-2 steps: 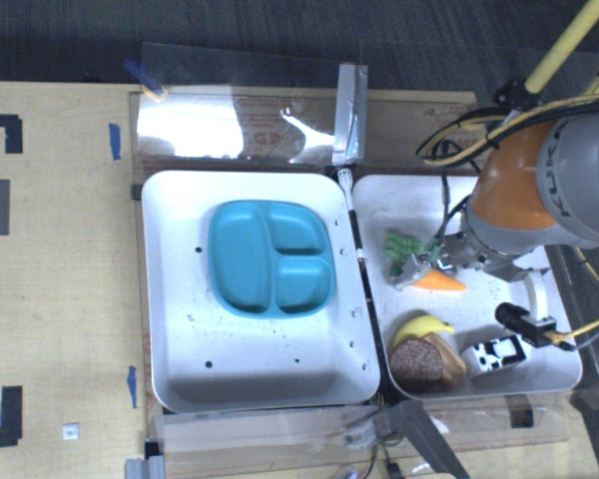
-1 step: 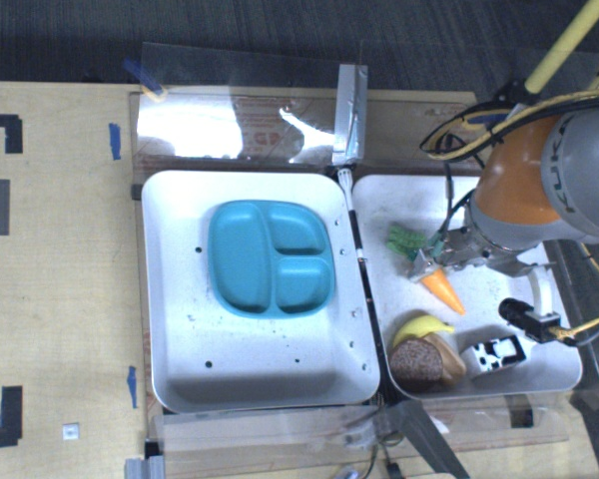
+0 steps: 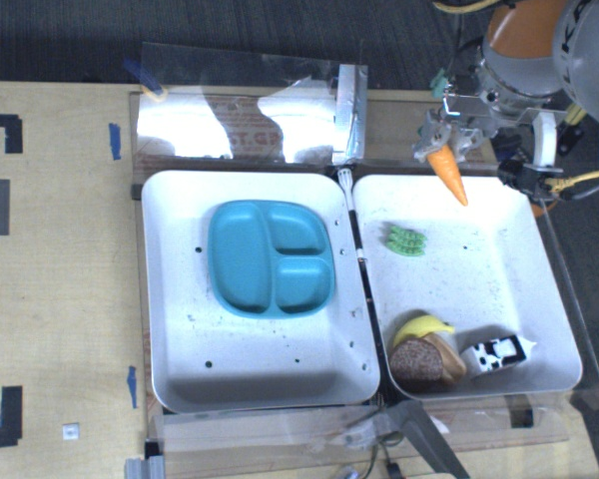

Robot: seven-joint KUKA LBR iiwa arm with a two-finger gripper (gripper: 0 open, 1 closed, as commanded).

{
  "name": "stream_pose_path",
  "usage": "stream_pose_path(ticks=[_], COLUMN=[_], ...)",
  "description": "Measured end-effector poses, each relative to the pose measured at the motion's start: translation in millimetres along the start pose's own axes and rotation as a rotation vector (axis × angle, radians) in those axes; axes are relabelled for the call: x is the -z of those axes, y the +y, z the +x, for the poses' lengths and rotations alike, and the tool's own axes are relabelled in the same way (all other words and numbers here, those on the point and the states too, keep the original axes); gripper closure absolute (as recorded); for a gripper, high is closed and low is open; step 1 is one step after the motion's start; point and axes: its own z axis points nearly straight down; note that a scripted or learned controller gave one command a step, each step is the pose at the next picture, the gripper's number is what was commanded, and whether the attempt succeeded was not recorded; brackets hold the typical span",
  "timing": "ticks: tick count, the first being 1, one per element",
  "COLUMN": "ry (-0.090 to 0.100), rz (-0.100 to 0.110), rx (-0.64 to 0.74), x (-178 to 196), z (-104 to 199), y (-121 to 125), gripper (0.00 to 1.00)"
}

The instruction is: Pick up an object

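An orange toy carrot (image 3: 448, 174) hangs tip-down over the far rim of the right bin (image 3: 499, 257), lifted off the bin floor. My gripper (image 3: 445, 144) is above it, shut on its thick top end, and the fingers (image 3: 428, 140) show on either side. The grey arm with its orange band (image 3: 524, 23) comes in from the upper right. Lower in the right bin lie a small green knobbly toy (image 3: 406, 239), a yellow banana (image 3: 425, 325), a brown round item (image 3: 419, 360) and a black-and-white toy (image 3: 497, 353).
The left bin (image 3: 170, 297) holds a blue divided plate (image 3: 272, 257). A shiny clear panel (image 3: 245, 118) stands behind the left bin. Cables (image 3: 564, 173) hang by the right bin's far right corner.
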Motion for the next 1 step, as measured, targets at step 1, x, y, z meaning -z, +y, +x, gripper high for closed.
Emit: stream_pose_path(ticks=[1], ry=[0.002], rz=[0.011], rx=[0.182], x=[-19.6], z=[41.9], y=[-67.6], gripper=[1.0])
